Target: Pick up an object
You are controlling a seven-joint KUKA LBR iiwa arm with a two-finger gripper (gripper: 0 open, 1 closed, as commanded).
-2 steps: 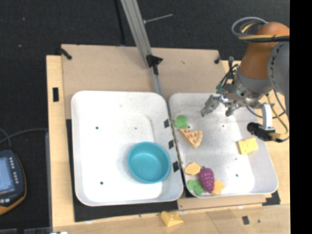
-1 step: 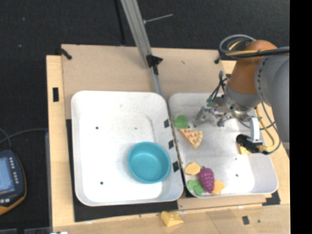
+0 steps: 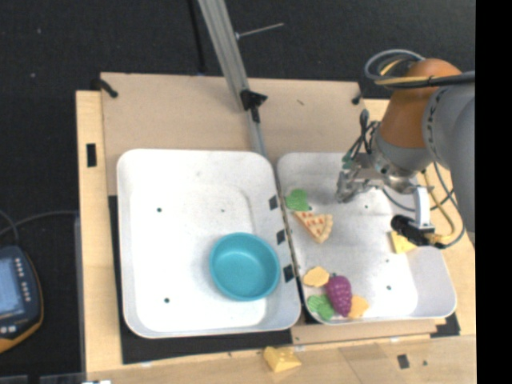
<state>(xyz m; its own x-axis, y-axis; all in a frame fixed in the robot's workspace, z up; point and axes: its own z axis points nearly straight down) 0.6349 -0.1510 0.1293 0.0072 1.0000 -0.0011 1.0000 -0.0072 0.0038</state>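
White bin (image 3: 416, 294) keeps the toy food within our reach; our hand (image 3: 350, 189) hovers above its floor, grip state unclear.

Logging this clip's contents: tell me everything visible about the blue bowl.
The blue bowl is a round, teal-blue, plastic-looking dish, standing upright with its opening up and nothing visible inside. It sits in the left bin, in the lower right part near the edge shared with the right bin. It rests on the bin floor alone.
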